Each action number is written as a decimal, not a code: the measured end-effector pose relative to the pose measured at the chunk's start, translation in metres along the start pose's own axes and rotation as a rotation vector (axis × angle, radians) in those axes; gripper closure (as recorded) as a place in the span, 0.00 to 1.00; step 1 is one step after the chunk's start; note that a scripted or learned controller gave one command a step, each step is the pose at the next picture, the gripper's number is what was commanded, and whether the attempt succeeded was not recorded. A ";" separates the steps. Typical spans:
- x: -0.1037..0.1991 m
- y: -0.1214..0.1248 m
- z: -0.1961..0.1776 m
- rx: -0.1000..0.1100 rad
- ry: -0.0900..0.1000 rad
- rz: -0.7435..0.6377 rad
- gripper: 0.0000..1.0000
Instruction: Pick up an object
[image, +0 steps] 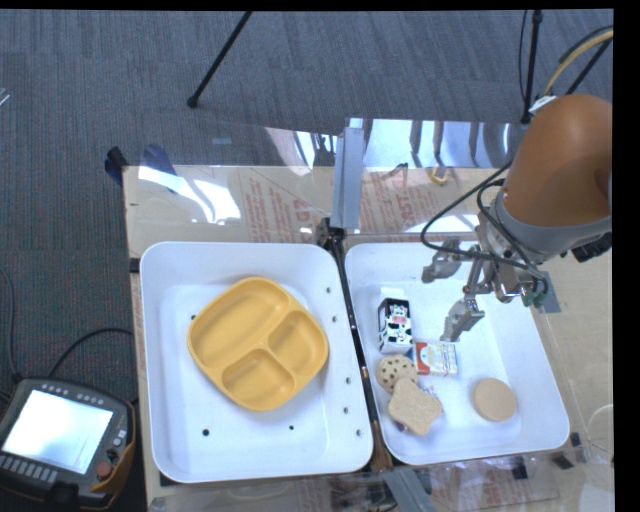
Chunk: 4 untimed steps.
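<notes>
Grey ribbed carpet surrounds a bench topped with scuffed brown board, and on it two shallow white bins sit side by side, touching along their inner rims. Glossy and smooth with rounded corners, the left bin holds a yellow plastic tray lying flat and turned at an angle, a rounded square moulded into three compartments. A handheld control pad with a pale lit screen lies on the carpet at the lower left.

Several small things cluster near the inner wall of the right bin. A little black-and-white carton with a cow print lies near that wall. Just below it sits a round chocolate-chip cookie, and touching the cookie's lower edge is a tan slice of bread, matte and squarish. Beside the carton, a small red-and-white box lies flat. Apart from these, toward the bin's lower right, rests a plain tan disc, smooth like a biscuit.

From the right reaches the arm, its big rounded orange band shiny above grey metal and looping black cables. Its claw hangs over the right bin, just above the red-and-white box; one metal finger points down toward it. Whether the claw is spread or closed cannot be told, and nothing is seen gripped in it.
</notes>
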<state>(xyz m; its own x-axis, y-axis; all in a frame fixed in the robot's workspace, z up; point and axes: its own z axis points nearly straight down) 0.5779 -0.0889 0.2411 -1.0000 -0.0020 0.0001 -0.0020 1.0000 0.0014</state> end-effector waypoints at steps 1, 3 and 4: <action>0.021 -0.012 0.072 -0.001 0.008 0.061 0.00; -0.062 -0.006 0.148 0.001 -0.009 0.503 0.00; 0.029 -0.006 0.151 0.000 -0.002 0.357 0.00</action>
<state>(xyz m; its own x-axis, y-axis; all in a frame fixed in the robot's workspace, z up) 0.5484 -0.0951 0.0896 -0.9378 0.3472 -0.0010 0.3472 0.9378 0.0020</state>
